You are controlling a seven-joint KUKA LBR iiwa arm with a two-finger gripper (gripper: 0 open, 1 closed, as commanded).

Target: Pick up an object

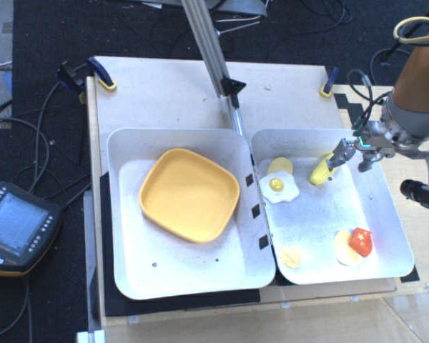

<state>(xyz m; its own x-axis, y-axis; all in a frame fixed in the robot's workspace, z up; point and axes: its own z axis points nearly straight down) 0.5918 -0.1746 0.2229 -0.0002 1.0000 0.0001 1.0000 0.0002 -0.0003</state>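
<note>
A: Where's the gripper [341,151]?

B: Over the far side of the right shallow white bin [386,213], arm reaching in from the right. Its dark fingers are closed on the upper end of a small yellow banana-shaped toy [320,171], which hangs tilted from them. The toy's lower end is near the bin floor; can't say whether it touches.

A: Why that end?

B: My guess: it's the narrow end, thin enough to fit between two fingers, and the one nearest the arm. The long body trails below, so the hold looks off-centre and could swing or slip.

A: What else is in the right bin?

B: White fried-egg toy with yellow yolk [279,187] just left of the banana, a small yellow rounded piece [279,166] touching its far edge. Near corner: a red-and-white rounded toy [354,244] and a pale yellow lump [292,258], well apart from the gripper.

A: Left bin [121,213]?

B: A yellow square plastic plate [190,194], flat, middle of the bin. Too wide for a finger pinch, likely why it's left.

A: Progress?

B: Grasp looks made; lift not confirmed.
</note>
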